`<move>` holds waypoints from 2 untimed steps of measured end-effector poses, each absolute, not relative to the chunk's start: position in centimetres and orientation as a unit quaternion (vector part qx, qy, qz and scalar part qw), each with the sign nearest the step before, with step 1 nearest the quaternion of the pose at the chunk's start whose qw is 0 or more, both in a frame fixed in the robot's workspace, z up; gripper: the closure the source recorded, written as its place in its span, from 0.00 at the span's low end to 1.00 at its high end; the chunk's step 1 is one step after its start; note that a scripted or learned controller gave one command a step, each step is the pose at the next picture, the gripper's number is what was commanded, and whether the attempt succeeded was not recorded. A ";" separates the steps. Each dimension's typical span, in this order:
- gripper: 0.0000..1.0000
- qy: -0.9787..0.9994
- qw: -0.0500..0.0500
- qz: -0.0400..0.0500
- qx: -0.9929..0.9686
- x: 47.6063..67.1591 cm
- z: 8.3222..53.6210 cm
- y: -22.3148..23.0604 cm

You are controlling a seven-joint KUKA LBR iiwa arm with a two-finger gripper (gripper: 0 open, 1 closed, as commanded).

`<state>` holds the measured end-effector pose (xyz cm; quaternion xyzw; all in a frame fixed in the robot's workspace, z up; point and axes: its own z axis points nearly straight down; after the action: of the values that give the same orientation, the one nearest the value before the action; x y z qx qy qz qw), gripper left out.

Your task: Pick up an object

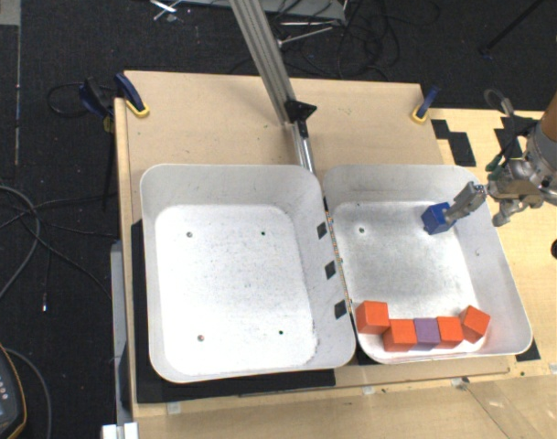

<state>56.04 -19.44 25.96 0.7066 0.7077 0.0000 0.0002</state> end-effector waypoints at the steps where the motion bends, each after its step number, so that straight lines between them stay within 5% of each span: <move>1: 0.00 0.709 -0.001 0.000 0.705 56.9 23.2 -16.1; 2: 0.00 0.707 0.001 -0.001 0.708 58.8 9.2 -20.4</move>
<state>58.82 -20.44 9.18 0.7076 0.7067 -0.0010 0.0007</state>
